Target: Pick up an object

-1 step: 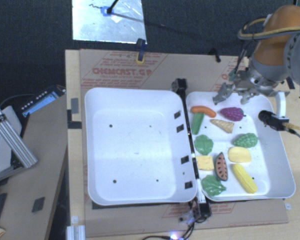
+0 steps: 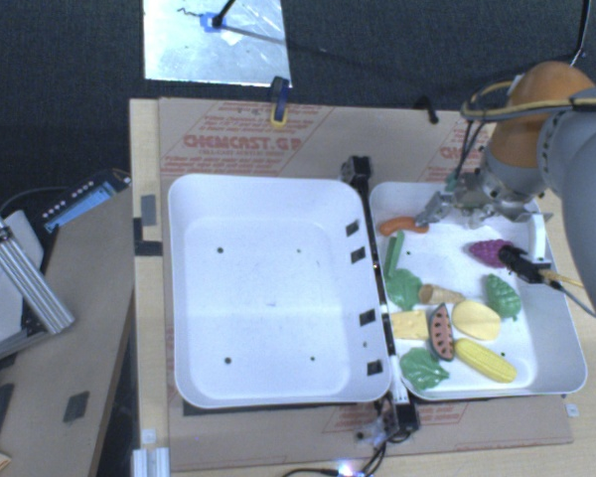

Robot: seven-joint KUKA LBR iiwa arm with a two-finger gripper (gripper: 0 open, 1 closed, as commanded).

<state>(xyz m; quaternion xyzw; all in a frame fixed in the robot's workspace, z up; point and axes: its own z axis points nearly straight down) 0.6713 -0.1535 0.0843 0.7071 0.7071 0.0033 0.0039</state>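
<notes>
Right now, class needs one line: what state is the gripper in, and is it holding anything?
Gripper: over the right bin near the orange carrot; whether open, closed or holding cannot be told.

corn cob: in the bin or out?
In. The yellow corn cob lies flat on the right bin's floor near its front rim, beside the watermelon slice.

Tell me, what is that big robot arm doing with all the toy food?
A grey robot arm with an orange band reaches in from the right, its gripper low over the far end of the right-hand white bin. It sits right beside an orange toy carrot. Whether it has grabbed anything is unclear. Other toy foods lie in that bin, such as a yellow corn cob, purple grapes and a watermelon slice. The left-hand white bin sits alongside.
</notes>
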